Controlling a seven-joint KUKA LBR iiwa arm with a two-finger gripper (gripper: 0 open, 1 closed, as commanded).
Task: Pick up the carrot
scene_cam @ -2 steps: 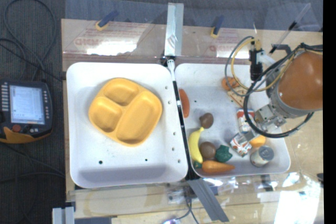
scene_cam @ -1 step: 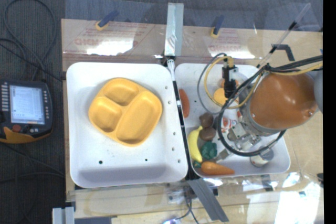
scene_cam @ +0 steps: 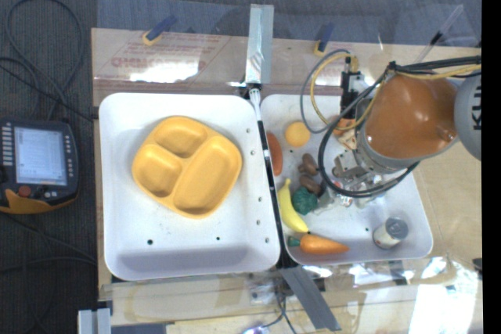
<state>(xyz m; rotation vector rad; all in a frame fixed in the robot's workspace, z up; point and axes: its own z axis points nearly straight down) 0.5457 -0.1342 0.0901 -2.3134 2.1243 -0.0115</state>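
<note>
Gripper (scene_cam: 352, 180) sits low over the right bin's (scene_cam: 415, 242) middle w/ black cables looped round it, hidden under the orange-banded wrist, so can't tell its state from up here. Biggest thing on the bench is the yellow divided plate (scene_cam: 186, 165) in the left bin (scene_cam: 125, 246), well apart from the rest. On the right side: banana (scene_cam: 291, 211) along the left wall, carrot (scene_cam: 322, 246) at the near edge just beside the banana's tip and clear of the gripper, orange ball (scene_cam: 297, 134) toward the back, green piece (scene_cam: 304, 202) touching the banana, brown bits (scene_cam: 311, 172) beside the gripper, small grey cap (scene_cam: 390, 231) in the near right corner.
</note>
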